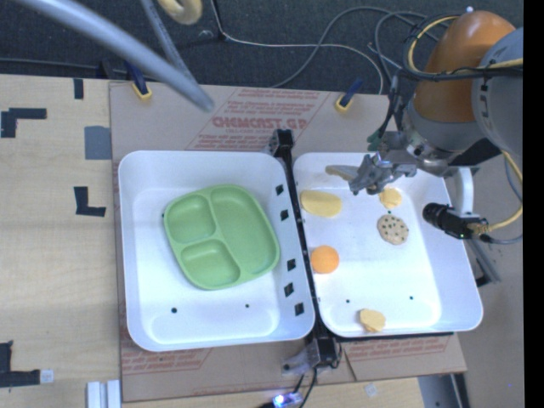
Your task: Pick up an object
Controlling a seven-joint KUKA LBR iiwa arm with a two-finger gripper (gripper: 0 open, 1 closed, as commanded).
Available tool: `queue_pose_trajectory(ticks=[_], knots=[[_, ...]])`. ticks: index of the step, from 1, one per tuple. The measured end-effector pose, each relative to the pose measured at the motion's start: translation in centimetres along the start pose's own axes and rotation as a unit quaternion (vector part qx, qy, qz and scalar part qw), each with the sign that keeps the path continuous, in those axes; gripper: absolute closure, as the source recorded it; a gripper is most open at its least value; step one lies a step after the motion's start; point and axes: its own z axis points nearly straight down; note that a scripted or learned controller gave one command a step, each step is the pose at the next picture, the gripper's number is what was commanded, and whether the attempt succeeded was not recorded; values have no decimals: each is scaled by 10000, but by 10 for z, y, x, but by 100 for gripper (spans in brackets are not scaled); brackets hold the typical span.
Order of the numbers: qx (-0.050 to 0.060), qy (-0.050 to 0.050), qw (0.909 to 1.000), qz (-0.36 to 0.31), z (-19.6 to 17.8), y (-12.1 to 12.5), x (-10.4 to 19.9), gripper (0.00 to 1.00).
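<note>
The right bin [442, 300] holds a pale yellow oval piece [320, 203], an orange ball [324, 260], a speckled cookie [392, 229], a small yellow piece [390, 197] and a yellow chunk [371, 320] near the front wall. My gripper [367, 177] hangs over the bin's far part, just left of the small yellow piece and right of the pale oval. Its dark fingers point left and down; I see nothing between them.
A green sectioned plate [221, 235] lies in the left bin [140, 253]. A black divider [291, 228] runs between the bins. Cables cross the dark floor behind the bench. A black cylinder [446, 218] on the arm sticks out over the right bin's right side.
</note>
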Motion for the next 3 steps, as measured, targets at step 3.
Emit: queue_pose_trajectory(ticks=[3], knots=[[2,-4,10000,3,15,51,151,100]])
